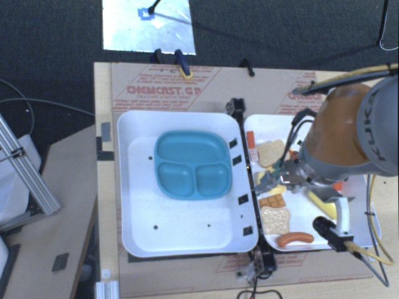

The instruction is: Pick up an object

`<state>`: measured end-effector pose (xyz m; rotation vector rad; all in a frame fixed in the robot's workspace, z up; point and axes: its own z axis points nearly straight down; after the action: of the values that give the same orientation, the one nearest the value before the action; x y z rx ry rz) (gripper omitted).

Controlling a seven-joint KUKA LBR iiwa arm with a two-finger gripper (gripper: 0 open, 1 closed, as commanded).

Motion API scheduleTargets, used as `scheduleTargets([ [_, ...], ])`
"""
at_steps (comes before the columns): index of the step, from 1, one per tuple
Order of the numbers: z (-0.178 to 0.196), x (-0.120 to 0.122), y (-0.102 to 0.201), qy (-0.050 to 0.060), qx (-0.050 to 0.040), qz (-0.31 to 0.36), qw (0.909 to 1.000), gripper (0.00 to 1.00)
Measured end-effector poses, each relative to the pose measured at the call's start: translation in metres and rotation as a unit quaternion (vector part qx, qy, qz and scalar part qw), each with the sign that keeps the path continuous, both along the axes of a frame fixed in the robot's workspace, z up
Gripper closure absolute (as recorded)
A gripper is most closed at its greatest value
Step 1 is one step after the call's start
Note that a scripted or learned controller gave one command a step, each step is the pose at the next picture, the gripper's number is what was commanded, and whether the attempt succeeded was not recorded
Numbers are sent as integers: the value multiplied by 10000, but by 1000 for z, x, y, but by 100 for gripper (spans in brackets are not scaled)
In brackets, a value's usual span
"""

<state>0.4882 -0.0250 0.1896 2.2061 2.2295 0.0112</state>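
The end effector (269, 180) hangs low over the right bin (265, 124) among food pieces; its finger spread cannot be told.

Several toy food pieces lie flat in the right-hand white bin (253, 127), around the gripper (269, 180). A tan bread slice (270, 152) lies just beyond the gripper, toward the bin's far side. A small waffle-like orange piece (272, 201) sits just below the gripper, a pale cracker (275, 220) below that, and a red-orange sausage (295, 238) lies lengthwise near the bin's near edge. A yellow piece (324, 204) rests to the gripper's right, partly hidden under the arm.
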Motion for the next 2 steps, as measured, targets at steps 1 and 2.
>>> scheduleTargets([
  [1, -5, -1, -4, 31, -5, -43, 10000, 0],
  [2, -5, -1, -4, 33, -5, -42, 10000, 0],
])
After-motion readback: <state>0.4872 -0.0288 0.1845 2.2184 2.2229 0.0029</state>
